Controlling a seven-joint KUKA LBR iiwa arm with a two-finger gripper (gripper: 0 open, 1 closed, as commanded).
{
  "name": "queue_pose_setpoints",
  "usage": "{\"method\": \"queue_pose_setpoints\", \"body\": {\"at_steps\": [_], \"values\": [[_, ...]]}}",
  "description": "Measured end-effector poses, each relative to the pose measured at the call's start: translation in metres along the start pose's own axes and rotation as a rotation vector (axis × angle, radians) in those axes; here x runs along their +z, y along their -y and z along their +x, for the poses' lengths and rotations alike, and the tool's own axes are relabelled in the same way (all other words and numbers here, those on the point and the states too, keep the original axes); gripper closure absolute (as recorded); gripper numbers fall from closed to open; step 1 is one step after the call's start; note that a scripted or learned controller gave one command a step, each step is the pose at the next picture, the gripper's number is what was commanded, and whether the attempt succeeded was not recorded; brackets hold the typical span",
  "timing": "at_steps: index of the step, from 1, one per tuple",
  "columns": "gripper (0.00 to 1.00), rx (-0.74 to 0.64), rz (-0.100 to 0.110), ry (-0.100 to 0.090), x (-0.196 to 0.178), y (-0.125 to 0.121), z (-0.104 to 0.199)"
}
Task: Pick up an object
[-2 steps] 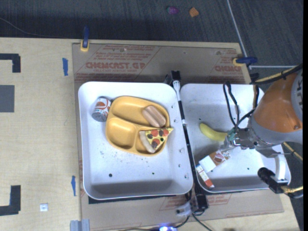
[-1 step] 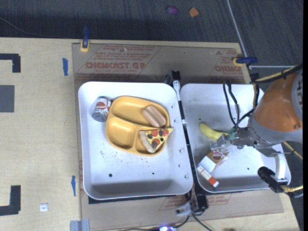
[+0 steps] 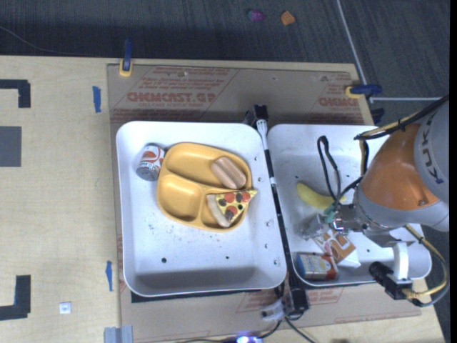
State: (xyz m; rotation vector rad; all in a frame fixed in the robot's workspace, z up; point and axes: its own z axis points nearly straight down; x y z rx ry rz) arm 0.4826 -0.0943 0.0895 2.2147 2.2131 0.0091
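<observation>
In the right bin [image 3: 285, 191], the gripper [image 3: 330, 225] hangs low over a clutter of small packets [image 3: 337, 247] beside a banana [image 3: 313, 194], its grip impossible to judge, while the left bin [image 3: 136, 249] holds a yellow divided plate [image 3: 187, 184].

pale wooden bench [image 3: 50, 213] with black tape marks, blue tape bits; brown cardboard sheet [image 3: 235, 91] clamped on top; dark grey carpet floor [image 3: 178, 13] beyond.

Grey arm [image 3: 421, 184] reaching in from right, orange band bulking directly above the wrist. Gripper [image 3: 330, 229] pointed down and left, wrist just right of fingers, black cables looping up behind them.
</observation>
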Motion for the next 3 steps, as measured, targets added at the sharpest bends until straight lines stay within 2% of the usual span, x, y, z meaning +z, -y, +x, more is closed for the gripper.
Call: {"method": "queue_pose_setpoints", "body": {"at_steps": [1, 2, 3], "values": [[1.00, 0.004, -0.008, 0.009, -0.011, -0.002, -0.004], [1.00, -0.002, 0.010, -0.004, -0.096, 0.001, 0.077], [1.00, -0.003, 0.007, -0.003, -0.107, 0.001, 0.102]]}}
